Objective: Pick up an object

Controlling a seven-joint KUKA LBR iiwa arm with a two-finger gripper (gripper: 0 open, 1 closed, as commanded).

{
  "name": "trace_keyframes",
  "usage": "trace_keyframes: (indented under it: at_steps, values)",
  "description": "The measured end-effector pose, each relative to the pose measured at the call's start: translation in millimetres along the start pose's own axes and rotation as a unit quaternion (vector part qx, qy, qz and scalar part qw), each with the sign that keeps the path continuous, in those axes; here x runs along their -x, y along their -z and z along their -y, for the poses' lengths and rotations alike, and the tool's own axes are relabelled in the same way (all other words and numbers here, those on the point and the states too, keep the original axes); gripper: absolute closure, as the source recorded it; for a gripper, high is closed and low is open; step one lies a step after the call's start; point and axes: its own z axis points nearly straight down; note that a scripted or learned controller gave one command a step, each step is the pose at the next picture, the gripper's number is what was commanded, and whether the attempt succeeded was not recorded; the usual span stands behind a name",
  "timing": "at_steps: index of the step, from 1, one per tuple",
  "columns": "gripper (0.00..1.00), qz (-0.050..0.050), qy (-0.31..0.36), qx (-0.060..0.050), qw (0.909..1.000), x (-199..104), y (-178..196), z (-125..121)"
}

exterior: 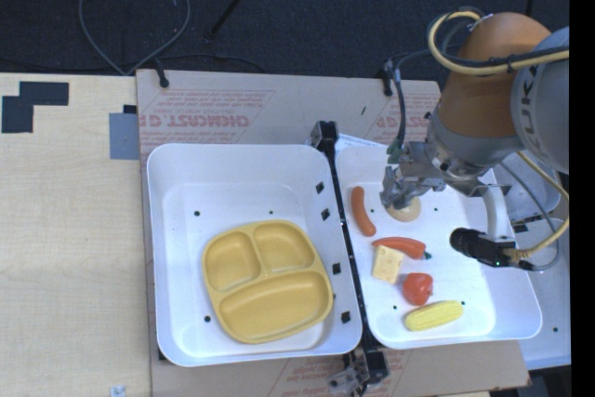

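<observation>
Over the right bin [521, 316], our gripper [400, 192] hangs above a pale round food piece [405, 211].
We cannot tell how its grasp stands. The piece lies just right of the sausage [362, 210]; we should descend straight and centred on it, away from the red pepper [401, 247].

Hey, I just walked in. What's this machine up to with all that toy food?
The robot arm's gripper is down in the right bin, right over a small pale round piece. Whether it has hold of it can't be told from this angle. Lying loose nearby are a sausage, a red pepper, a cheese wedge, a tomato and a corn cob. The left bin holds a yellow divided plate.
</observation>
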Motion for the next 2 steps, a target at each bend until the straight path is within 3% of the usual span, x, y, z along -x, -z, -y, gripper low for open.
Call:
trace_keyframes:
  at_steps: [2]
  values:
    - [1.00, 0.000, 0.000, 0.002, 1.0000, -108, -2, -28]
